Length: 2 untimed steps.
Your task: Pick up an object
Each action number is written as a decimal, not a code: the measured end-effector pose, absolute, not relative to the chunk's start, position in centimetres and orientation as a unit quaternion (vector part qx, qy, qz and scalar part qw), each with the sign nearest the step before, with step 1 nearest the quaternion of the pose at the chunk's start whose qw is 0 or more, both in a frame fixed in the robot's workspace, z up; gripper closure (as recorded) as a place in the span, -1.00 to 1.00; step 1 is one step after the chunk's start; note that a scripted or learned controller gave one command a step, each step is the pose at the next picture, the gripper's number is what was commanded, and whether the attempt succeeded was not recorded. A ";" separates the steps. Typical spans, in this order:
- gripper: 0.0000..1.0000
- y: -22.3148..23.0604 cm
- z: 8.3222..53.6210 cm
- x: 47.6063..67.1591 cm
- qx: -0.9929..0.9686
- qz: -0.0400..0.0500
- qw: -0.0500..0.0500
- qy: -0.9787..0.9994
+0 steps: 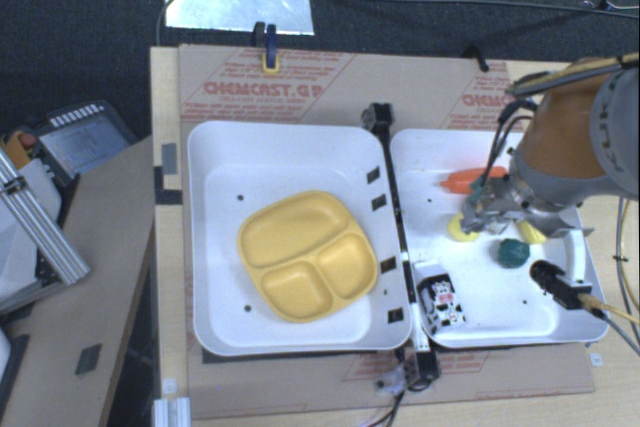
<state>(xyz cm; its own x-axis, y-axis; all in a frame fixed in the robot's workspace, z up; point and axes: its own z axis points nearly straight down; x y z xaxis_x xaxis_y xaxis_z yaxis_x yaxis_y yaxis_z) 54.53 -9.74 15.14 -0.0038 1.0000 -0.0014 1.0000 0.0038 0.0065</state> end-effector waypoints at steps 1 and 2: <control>1.00 -10.0 19.7 54.1 0.706 0.002 0.002 0.708; 1.00 -10.0 22.9 54.3 0.706 0.002 0.002 0.708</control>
